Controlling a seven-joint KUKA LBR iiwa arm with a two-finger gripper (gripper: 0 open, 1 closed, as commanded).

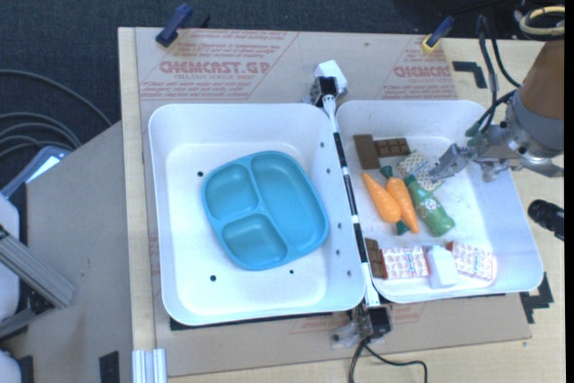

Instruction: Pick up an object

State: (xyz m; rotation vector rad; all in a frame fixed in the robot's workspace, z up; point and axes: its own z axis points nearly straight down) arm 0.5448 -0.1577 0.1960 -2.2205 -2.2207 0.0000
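Reaching into the right bin (502, 220) with my fingers (446, 164) low over its crowded toys, beside the carrots (391, 197); apart or together, I cannot tell

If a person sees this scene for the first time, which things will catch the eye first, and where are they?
The big blue divided plate lies alone in the left bin. The right bin holds a cluster of small toy foods: two orange carrots, a green bottle and a brown chocolate bar. The end effector reaches in from the right, above these items.
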